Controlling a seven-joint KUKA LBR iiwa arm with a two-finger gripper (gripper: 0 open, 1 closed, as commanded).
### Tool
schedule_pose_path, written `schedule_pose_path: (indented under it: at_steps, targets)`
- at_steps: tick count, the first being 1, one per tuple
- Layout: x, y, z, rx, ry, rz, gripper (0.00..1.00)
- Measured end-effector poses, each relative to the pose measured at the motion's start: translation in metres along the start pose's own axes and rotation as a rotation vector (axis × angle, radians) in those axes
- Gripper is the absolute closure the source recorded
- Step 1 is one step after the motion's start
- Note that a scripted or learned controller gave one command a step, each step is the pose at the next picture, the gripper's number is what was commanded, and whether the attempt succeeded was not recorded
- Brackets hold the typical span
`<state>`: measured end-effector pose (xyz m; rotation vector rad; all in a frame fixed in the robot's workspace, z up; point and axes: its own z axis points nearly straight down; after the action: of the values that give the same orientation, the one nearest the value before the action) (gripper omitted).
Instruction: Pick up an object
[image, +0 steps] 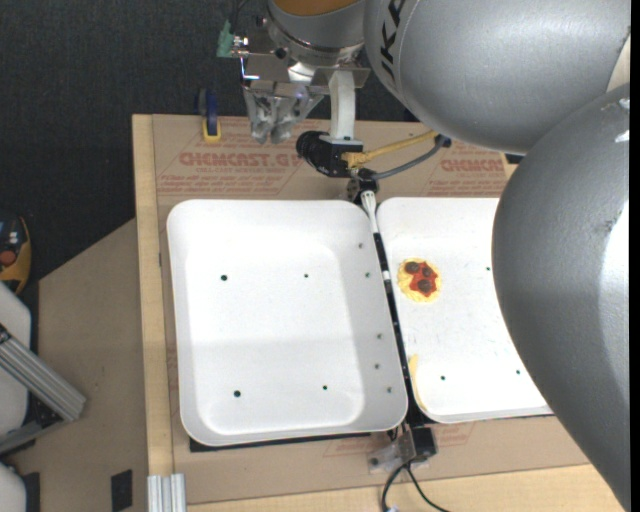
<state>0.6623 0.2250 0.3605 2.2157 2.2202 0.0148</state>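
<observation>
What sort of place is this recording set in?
Probably a robotics lab bench: a grey arm hangs above a left bin and a right bin, both white, on a board printed CHEMCAST, with an aluminium rail beside it.

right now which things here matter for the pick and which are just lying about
For the job:
- gripper, up past the bins
- yellow piece with red and dark spots
- right bin holding it

Lying about:
- left bin
- small blue thing at the board's far edge
</observation>
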Motion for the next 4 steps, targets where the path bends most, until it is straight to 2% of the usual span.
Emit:
schedule_pose_path:
  at_steps: [1,2,3,4]
  targets:
    - [0.000,0.005,-0.030,0.004,-0.001,0.000,1.00]
    - [-0.001,0.001,0.109,0.024,-0.008,0.003,1.00]
    - [-0.016,0.004,0.022,0.003,-0.001,0.003,1.00]
    - [0.001,0.005,-0.035,0.002,0.000,-0.001,1.00]
